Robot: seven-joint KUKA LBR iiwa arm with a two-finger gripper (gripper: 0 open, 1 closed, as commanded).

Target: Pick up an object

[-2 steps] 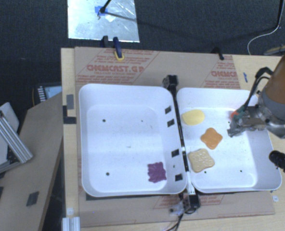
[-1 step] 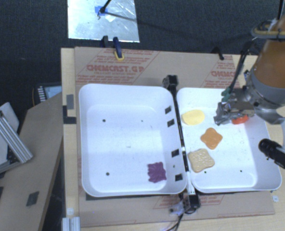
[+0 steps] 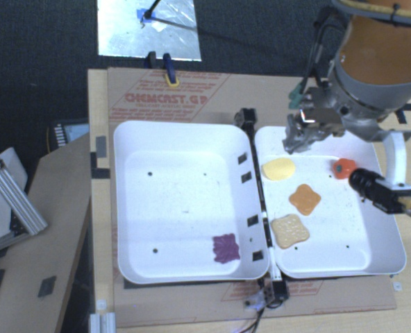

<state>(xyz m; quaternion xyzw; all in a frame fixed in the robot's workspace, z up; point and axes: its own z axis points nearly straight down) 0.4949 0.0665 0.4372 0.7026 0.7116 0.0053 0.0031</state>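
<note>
My gripper (image 3: 296, 144) hangs over the far left corner of the right bin (image 3: 382, 252), just above and beside a pale yellow lemon-shaped piece (image 3: 279, 168). Nothing shows between its fingers. Nearer the front lie an orange cookie-like piece (image 3: 305, 198) and a tan cracker-like piece (image 3: 289, 230). A red-orange tomato-like piece (image 3: 343, 168) sits toward the bin's far right. A purple piece (image 3: 225, 248) lies in the left bin (image 3: 132, 207) near its front right corner.
A black divider with clips (image 3: 253, 186) runs between the two bins. A black cylindrical fixture (image 3: 379, 189) juts over the right bin's right side. A shiny metal plate (image 3: 148, 19) lies beyond the bench.
</note>
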